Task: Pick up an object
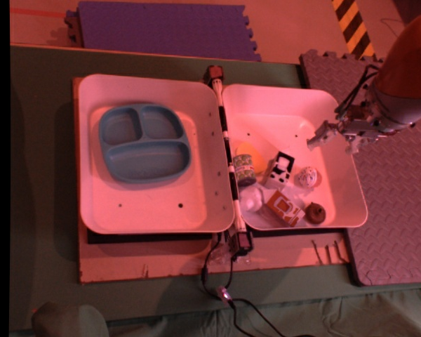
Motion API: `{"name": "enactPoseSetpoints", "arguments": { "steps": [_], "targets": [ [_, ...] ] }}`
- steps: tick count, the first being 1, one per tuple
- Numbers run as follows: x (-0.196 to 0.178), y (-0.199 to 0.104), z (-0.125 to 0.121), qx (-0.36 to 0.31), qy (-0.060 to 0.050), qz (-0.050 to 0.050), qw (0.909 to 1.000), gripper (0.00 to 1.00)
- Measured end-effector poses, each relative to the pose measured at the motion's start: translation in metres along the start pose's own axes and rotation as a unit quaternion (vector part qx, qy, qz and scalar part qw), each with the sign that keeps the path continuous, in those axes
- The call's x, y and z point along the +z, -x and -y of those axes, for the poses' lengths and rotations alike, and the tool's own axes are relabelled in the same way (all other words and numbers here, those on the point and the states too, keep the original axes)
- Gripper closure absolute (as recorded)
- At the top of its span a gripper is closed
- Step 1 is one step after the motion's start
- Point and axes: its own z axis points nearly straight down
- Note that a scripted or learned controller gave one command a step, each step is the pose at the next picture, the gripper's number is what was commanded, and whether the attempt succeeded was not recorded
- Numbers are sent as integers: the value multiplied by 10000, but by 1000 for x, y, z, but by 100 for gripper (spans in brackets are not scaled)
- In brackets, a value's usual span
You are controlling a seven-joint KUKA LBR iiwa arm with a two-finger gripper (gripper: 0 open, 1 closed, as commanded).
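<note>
The right bin (281,114) holds several small objects along its front half. A yellow and green cup (244,161) stands by the divider, with a black and white box (282,169) and a white patterned ball (307,177) to its right. Nearer the front lie a white crumpled item (251,199), an orange box (284,208) and a brown ring (315,213). My gripper (335,141) hangs over the bin's right edge, above and to the right of the ball. It is open and nothing is between its fingers.
The left bin (196,209) holds a blue divided plate (144,142). A black and white striped bar (228,160) runs between the bins. Cables (224,286) trail off the bench front. Grey foam mats (393,209) lie to the right.
</note>
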Motion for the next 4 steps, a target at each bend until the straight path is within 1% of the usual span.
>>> {"name": "enactPoseSetpoints", "arguments": {
  "steps": [1,2,3,4],
  "targets": [
    [0,0,0,0,0,0,10000,0],
    [41,5,2,7,-24,0,10000,0],
    [88,9,-6,5,-26,0,10000,0],
    [131,4,-10,6,-11,5,10000,0]
  ]
}}
